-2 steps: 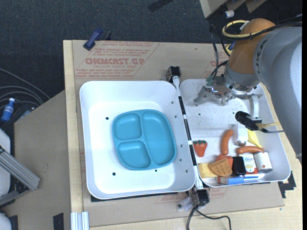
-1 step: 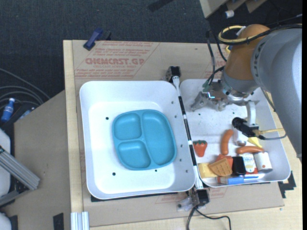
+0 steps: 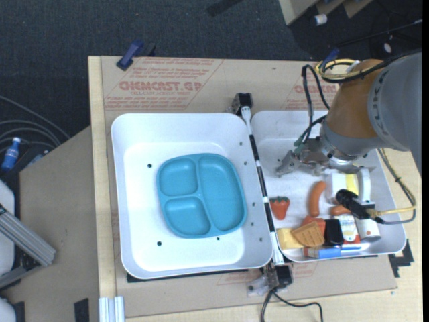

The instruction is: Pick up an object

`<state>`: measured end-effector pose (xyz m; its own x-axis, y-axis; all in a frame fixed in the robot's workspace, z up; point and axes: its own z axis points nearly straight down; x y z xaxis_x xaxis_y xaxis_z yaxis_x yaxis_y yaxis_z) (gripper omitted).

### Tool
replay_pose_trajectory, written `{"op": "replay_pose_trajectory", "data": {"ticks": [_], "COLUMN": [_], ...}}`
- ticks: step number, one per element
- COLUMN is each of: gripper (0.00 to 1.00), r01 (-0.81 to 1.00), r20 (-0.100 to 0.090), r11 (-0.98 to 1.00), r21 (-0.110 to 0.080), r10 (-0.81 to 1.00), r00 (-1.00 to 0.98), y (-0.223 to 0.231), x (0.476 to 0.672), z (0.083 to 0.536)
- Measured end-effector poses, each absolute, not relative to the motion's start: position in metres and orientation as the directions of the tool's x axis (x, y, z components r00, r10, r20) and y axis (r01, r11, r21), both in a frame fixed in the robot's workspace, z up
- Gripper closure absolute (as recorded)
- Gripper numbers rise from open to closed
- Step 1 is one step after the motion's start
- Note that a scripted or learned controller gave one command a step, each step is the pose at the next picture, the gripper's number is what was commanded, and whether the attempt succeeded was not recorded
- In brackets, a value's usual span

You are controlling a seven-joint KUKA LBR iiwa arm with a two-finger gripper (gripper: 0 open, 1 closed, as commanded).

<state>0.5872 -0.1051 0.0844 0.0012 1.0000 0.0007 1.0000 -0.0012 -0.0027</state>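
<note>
Cardboard-topped table (image 3: pixel 167 79) carries two white bins; left of the toy strawberry (image 3: pixel 279 206) lies a blue tray (image 3: pixel 200 194). Above it hovers the claw (image 3: pixel 289 165), state unclear.

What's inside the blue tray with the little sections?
The blue tray in the left bin has three sections, and all show bare blue bottoms, nothing in them. The bin floor directly under the tray is covered, so that can't be seen.
</note>
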Motion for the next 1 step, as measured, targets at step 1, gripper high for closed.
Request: {"op": "replay_pose_trajectory", "data": {"ticks": [1], "gripper": [0.0], "r01": [1.0], "r20": [-0.001], "r11": [0.001], "r21": [0.001], "r10": [1.0], "r00": [-0.001], "y": [-0.1276], "x": [0.6643], "z": [0.0852]}}
